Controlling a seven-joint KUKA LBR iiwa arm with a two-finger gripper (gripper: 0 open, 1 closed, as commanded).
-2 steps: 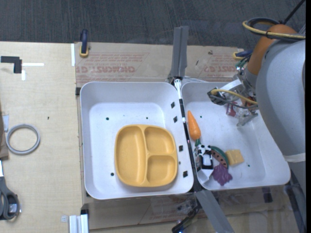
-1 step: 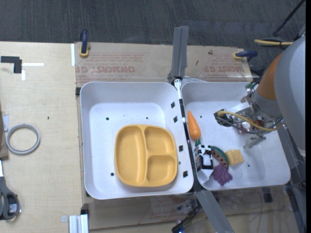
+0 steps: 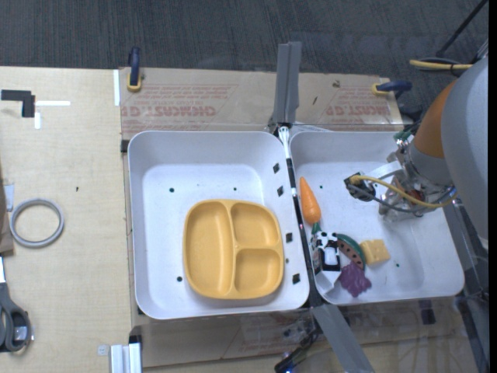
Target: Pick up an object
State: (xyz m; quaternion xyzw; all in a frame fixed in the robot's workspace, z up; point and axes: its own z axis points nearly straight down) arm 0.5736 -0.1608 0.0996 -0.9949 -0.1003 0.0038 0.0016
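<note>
In the right bin [image 3: 411, 278] lie an orange carrot [image 3: 309, 199] against the left wall, a pale yellow block [image 3: 374, 251], a purple piece [image 3: 355, 279] and a black, white and green toy [image 3: 329, 252] near the front left corner. My gripper [image 3: 382, 200] hangs over the middle of this bin, to the right of the carrot and above the yellow block. Yellow cables and the wrist blur its tip. I see nothing held in it.
The left bin [image 3: 155, 177] holds a yellow divided plate [image 3: 233, 249]. A grey divider bar [image 3: 286, 92] runs between the bins at the back. On the wooden bench to the left lie a grey ring [image 3: 34, 222] and scissors [image 3: 14, 326].
</note>
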